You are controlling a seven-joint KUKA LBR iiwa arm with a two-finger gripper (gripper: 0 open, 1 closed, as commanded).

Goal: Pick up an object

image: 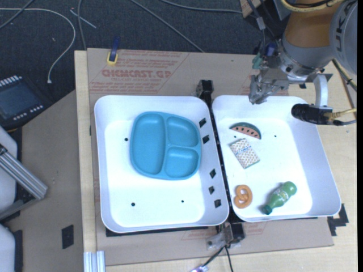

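Note:
In the right bin point(317, 163) lie a watermelon slice point(245, 130), a small patterned white packet point(244, 152), a pretzel point(243, 196) and a green bottle point(280, 197). My gripper point(258, 97) hangs over the bin's far left corner, above and behind the watermelon slice. Nothing shows between its tips. The grey arm with its orange band point(309, 21) comes in from the upper right.
The left bin point(108, 169) holds a blue divided plate point(165, 145). Black clips point(211, 169) run along the wall between the two bins. A black cylinder point(309, 113) on the arm juts over the right bin's far edge. Cables lie on the dark floor behind.

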